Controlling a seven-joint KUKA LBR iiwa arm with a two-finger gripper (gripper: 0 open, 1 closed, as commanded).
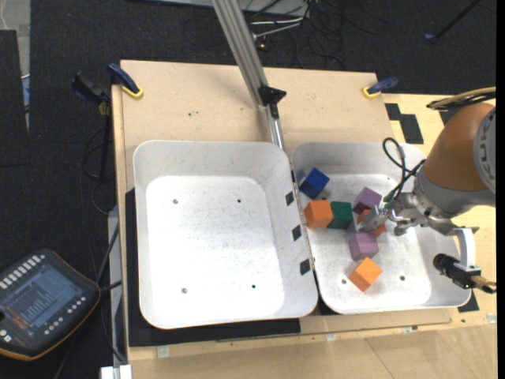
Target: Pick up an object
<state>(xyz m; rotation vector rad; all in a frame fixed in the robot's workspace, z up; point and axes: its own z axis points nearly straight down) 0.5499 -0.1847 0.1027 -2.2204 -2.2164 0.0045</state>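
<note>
Small blocks cluster in right bin [410, 294]: blue cube [314, 182], orange cube [318, 213], green cube [341, 214], two purple blocks [367, 200] [363, 245], orange cube nearest front [366, 274]. Gripper [379, 221] low between purple blocks, beside small red piece [378, 229]. Left bin [158, 164] glossy white, speckled.

We see left bin [158, 212] floor bare, open approach. Right bin [410, 287]: blocks [341, 214] crowd centre, touching; front-right corner free. Pole [241, 42] slants over bench rear.
</note>
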